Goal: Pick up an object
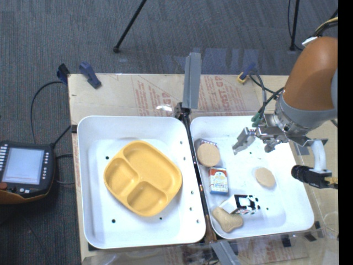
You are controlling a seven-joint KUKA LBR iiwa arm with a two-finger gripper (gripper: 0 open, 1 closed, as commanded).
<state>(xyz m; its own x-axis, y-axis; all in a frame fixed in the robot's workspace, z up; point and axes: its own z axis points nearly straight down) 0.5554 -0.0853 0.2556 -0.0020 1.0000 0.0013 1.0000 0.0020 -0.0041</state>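
My gripper [257,142] hangs over the upper middle of the right bin [295,217], open, with nothing between its fingers. Below it in that bin lie a round tan disc [208,155] at the left wall, a small red and white box [219,181], a tan oval piece [265,177], a black and white item [245,204] and a tan bone-shaped piece [226,220] at the front. The disc is to the gripper's left and the oval sits just in front of it.
The left bin [91,148] holds a yellow divided plate [143,177]. A grey post [192,81] stands at the back between the bins. A handheld control pad [25,170] lies on the floor at the left. Tripod legs cross the carpet behind the bench.
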